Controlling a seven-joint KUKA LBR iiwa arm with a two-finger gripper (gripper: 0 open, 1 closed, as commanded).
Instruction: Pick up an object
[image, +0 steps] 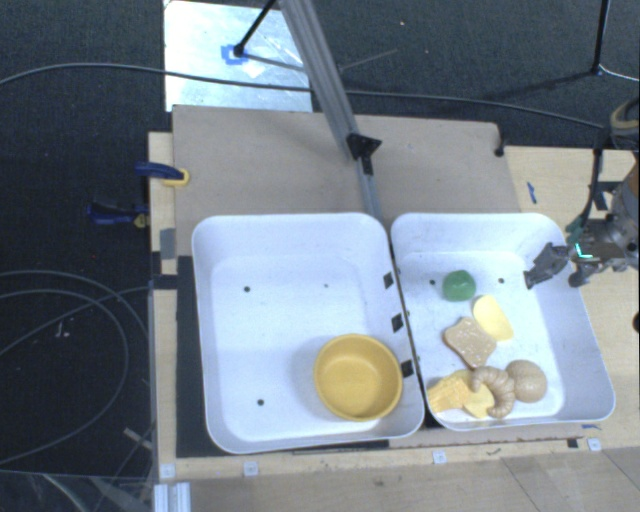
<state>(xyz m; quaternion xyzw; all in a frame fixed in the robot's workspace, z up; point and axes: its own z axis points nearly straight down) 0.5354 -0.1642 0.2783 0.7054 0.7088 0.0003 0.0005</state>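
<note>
My gripper (560, 268) hangs over the right rim of the right bin (585, 345), its two dark fingers spread apart with nothing between them. In that bin lie a small green round object (459, 285), a pale yellow oval piece (492, 317), a tan cracker-like piece (470, 341), a yellow wedge (452, 392) and a beige knobbly lump (512, 383). All of them sit left of and below the gripper. A yellow bowl (357, 376) rests in the left bin (230, 300) near its front right corner.
A slanted grey pole (330, 90) crosses the board behind the bins and ends at the divide between them. Blue clamps (150, 190) sit at the bench's left edge. Cables lie on the dark floor to the left.
</note>
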